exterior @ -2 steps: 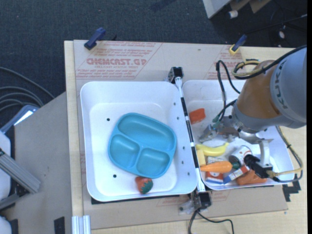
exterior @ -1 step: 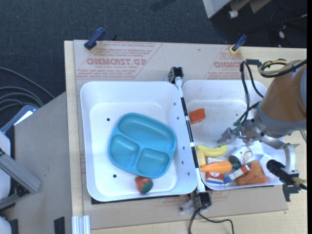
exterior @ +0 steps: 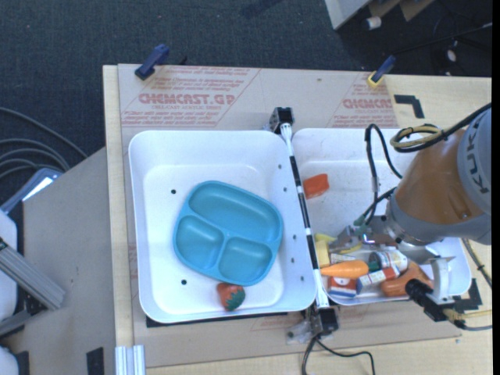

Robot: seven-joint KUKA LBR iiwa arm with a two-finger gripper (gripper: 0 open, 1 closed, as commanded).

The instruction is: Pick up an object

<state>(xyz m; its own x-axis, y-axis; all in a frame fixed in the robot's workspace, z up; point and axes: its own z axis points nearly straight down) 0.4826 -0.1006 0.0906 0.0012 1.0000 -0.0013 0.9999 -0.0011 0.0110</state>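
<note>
Nearest, at front of 2 white bins: 1 small red-green toy (exterior: 230,295) in left bin (exterior: 148,209), w/ 1 blue divided tray (exterior: 227,231). Right bin (exterior: 336,155): pile of approx 4 toys (exterior: 363,272), gripper (exterior: 367,237) over them, state can't tell; 1 orange block (exterior: 316,184) farther back.

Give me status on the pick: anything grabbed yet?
Done: the arm has reached into the right bin and its wrist sits low over the pile of objects at the near edge. In hand: nothing visibly; the wrist hides the gripper, so no grasp can be confirmed. Left: grip an item and lift it. The blue tray and the small fruit lie in the left bin.
</note>
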